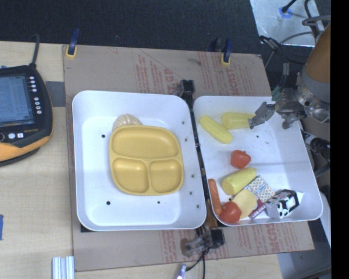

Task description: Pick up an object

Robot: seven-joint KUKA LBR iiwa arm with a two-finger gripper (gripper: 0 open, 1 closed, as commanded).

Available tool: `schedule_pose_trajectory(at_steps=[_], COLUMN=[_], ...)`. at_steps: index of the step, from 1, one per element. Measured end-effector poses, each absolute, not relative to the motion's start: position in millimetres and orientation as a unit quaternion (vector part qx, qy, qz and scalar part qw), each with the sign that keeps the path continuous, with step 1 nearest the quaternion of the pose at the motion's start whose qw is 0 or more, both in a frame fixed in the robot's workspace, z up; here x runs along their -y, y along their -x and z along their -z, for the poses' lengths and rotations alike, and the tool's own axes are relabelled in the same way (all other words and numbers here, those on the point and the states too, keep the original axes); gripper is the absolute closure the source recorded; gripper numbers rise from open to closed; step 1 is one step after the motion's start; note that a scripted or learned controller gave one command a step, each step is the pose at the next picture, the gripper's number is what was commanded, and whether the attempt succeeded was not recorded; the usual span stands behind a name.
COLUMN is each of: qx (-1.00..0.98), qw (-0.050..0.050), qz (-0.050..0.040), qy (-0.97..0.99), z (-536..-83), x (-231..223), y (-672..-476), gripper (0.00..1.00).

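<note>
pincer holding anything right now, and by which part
Nothing is held: the pincer hangs over the right bin, just right of the yellow block, with nothing between its fingers.

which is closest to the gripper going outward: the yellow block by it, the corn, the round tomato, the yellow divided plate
Seen from the camera view, from the gripper:
1. Yellow block, just to the view's left of it, at the right bin's far end.
2. Corn, further left, by the divider.
3. Round tomato, mid right bin.
4. Yellow divided plate, in the left bin.
</note>
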State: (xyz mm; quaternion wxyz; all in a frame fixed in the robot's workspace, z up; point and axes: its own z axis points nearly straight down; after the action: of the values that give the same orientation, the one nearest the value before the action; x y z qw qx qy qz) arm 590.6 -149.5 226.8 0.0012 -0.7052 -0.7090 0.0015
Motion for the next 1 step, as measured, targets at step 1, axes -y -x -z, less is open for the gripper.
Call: schedule_pose_trajectory(at_steps=[1], qx=[0.709], qw=[0.002], qz=[-0.0023], qy=[0.705], z=[-90.9], x=[127.8], y=[-565.7], gripper=[0.00])
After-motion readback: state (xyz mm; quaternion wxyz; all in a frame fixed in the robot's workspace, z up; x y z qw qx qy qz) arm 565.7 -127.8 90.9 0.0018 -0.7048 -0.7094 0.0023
